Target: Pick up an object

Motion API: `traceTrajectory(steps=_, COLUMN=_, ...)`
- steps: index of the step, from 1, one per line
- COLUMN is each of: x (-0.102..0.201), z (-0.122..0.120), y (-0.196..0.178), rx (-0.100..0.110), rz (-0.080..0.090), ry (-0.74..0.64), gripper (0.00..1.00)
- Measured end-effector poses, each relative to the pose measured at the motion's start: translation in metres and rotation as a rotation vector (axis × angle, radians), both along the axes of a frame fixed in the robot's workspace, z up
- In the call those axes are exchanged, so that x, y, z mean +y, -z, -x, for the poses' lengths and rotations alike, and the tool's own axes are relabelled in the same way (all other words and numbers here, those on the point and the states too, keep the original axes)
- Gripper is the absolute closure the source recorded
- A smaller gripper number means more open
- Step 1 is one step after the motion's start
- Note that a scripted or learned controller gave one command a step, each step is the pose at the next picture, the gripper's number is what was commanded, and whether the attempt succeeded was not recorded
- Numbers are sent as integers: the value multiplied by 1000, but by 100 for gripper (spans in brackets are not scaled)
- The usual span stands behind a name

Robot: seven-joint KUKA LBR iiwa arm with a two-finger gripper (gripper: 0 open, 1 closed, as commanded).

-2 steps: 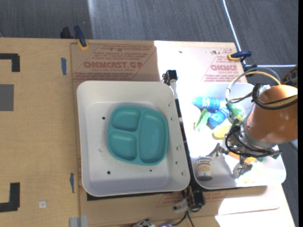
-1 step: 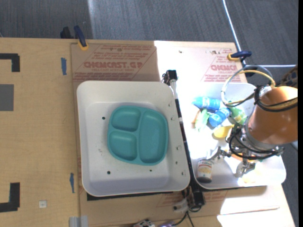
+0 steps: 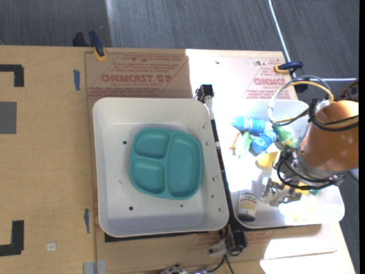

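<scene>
My gripper hangs low over the near part of the right bin, under the orange-banded wrist. A small round jar with a dark base lies at the bin's near left corner, just left of the gripper. Further back there is a cluster of toys: a light blue piece, a darker blue piece, a green piece and a yellow piece. The wrist hides part of the cluster. Strong sunlight washes out the bin floor.
The left bin holds a teal divided plate. A black divider rail runs between the bins. Cables loop above the wrist. Cardboard sheets and blue clamps lie behind the bins.
</scene>
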State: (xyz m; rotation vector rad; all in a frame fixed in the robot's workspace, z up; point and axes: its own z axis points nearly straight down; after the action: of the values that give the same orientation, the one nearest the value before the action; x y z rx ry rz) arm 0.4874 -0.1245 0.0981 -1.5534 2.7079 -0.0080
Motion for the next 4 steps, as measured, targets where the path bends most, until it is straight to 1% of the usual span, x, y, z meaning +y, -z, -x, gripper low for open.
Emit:
traceTrajectory(steps=1, x=0, z=0, y=0, rx=1, rz=0, ry=0, gripper=0)
traceTrajectory(steps=2, x=3, z=-2, y=8, rx=-18, rz=14, ry=-297, gripper=0)
traceTrajectory(steps=3, x=-3, z=4, y=11, rx=4, rz=14, ry=-500, gripper=0)
traceTrajectory(steps=4, x=-4, z=5, y=11, rx=4, rz=12, ry=-655, gripper=0)
